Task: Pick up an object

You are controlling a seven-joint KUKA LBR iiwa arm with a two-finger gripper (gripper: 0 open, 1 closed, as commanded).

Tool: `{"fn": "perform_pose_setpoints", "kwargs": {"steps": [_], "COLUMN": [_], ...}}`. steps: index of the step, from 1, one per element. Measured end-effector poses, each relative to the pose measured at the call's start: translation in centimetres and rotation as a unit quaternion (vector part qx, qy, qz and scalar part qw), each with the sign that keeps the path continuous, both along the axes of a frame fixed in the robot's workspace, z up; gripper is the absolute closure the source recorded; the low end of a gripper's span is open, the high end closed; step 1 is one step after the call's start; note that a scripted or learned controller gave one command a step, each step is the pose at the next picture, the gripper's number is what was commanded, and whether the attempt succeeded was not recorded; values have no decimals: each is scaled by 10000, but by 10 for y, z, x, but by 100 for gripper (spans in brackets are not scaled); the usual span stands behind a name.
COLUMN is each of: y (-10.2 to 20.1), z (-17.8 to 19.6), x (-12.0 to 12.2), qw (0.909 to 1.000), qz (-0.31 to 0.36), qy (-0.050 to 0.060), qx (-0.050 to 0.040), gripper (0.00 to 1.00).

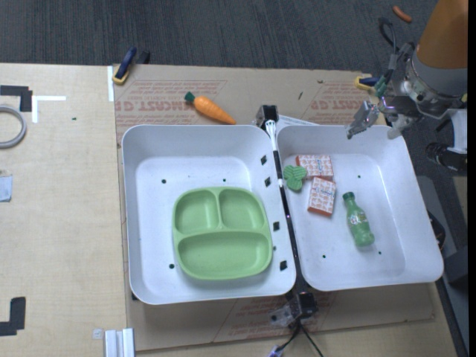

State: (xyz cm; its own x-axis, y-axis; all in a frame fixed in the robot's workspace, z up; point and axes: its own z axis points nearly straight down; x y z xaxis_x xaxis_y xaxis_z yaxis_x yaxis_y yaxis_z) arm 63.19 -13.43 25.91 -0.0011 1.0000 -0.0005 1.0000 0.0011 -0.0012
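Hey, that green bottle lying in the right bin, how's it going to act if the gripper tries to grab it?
The green bottle lies on its side and looks round, so a nudge would probably roll it. It looks like smooth plastic, so it may slip between fingers. It seems small and likely light. The gripper is over the bin's far edge.

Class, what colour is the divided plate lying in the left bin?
Light green. The divided plate lies in the left bin, seen best in the camera view.
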Motion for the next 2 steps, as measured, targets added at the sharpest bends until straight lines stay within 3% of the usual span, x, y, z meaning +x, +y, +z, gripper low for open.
{"fn": "perform_pose_setpoints", "kwargs": {"steps": [1,2], "y": [42,34], "z": [-108,-167], "x": [-24,-58], "qw": [9901,9968], "qz": [1402,805], "qy": [-7,-4], "qx": [0,2], "gripper": [0,0]}}
